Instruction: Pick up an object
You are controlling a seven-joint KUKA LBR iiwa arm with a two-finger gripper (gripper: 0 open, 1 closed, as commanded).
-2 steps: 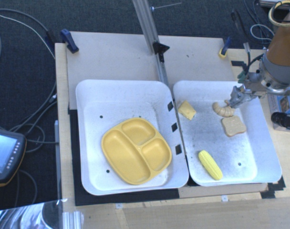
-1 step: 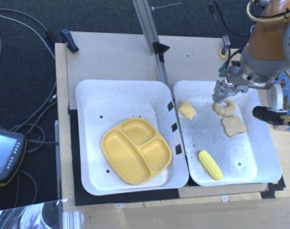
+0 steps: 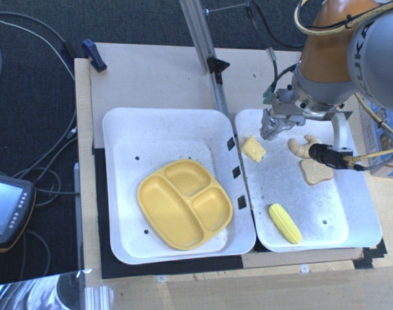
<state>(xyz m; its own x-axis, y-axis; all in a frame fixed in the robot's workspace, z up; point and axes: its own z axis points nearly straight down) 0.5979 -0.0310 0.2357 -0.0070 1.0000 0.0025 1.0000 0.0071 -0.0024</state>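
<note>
While the pale wooden bench (image 3: 151, 76) carries two glossy white bins, the gripper (image 3: 270, 129), whose state I cannot tell, hangs just beside a yellow cheese wedge (image 3: 253, 150) in the right bin (image 3: 339, 231).

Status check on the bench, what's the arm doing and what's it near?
Gripper low in right bin, nothing visibly held. Yellow cheese wedge just beside it. Corn cob apart, nearer the front.

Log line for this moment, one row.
gripper above right bin near cheese wedge | nothing seen held | corn cob untouched | yellow tray in left bin
</note>
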